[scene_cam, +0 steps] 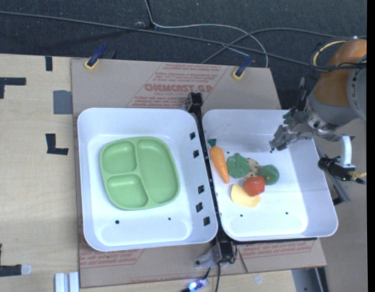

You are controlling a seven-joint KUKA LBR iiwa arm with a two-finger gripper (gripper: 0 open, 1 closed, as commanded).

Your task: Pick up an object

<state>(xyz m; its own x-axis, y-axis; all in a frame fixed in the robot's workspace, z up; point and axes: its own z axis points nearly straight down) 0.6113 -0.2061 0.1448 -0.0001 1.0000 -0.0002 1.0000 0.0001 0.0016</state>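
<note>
1. A bench (29, 181) of pale wood runs along the left of the frame, with dark tape marks on it and a sheet of cardboard (169, 87) lying under both bins
2. The left bin (90, 126), shallow and white, sits left of centre; a green plate (139, 173) with three compartments lies flat in it, slightly left of the bin's middle
3. A row of black clips (199, 190) runs down the seam where the two bins meet, near the centre of the frame
4. The right bin (296, 224) sits just right of centre and holds a small cluster of toy food in its left half
5. In that cluster, a carrot (219, 163) lies at a slant nearest the seam; a green leaf (237, 165) is just right of it; a red tomato (254, 185) rests against a yellow piece (243, 196) below; a small green piece (270, 174) is at the cluster's right end
6. The gripper (278, 143) hangs over the upper right part of the right bin, above and right of the cluster and apart from it; nothing is seen between its fingers, and whether they are spread or closed cannot be told
7. The arm (333, 96), grey with an orange band, enters at the upper right edge
</note>
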